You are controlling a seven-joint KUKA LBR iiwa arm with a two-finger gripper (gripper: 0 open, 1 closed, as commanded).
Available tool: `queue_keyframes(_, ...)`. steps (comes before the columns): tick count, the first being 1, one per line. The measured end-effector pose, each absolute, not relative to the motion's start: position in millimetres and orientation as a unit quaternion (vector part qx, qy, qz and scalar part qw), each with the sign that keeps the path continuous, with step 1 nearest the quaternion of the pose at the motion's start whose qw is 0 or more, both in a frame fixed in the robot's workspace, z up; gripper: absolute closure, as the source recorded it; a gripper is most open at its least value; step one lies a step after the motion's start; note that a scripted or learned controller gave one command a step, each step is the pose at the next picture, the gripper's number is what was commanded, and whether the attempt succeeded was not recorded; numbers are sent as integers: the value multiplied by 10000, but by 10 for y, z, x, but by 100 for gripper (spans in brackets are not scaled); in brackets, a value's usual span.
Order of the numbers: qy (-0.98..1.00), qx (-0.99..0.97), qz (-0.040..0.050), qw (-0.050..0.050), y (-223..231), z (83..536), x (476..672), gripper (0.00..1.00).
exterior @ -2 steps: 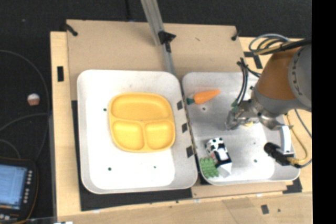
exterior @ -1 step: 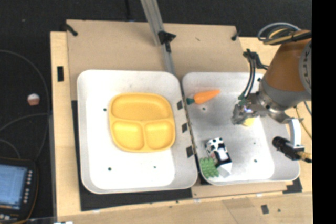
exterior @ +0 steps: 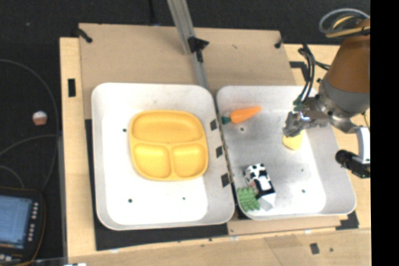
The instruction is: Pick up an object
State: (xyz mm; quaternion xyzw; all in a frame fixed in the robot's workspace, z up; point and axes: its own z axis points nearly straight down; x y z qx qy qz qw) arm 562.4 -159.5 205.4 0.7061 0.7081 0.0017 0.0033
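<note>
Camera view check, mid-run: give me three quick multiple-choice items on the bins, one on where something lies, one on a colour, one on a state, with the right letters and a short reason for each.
1. Where does the divided tray lie?
A. in the left bin
B. in the right bin
C. on the bare bench outside both bins

2. What colour is the small piece directly beside the end effector?
A. blue
B. pale yellow
C. black

3. How does the carrot stand to the end effector?
A. lifted between its fingers
B. pressed under it
C. lying apart from it near the right bin's upper left corner

Answers:
1 A: the yellow tray rests in the middle of the left bin.
2 B: the pale yellow piece lies in the right bin just below the end effector.
3 C: the carrot lies on the bin floor, well to the left of the end effector.
</note>
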Motion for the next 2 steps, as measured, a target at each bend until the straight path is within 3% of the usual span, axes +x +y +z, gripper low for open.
queue_keyframes(1,7085,7057,21,35,-1607,2546,5644,100)
queue_keyframes(2,7088,7054,2,7,-1159,2492,5467,100)
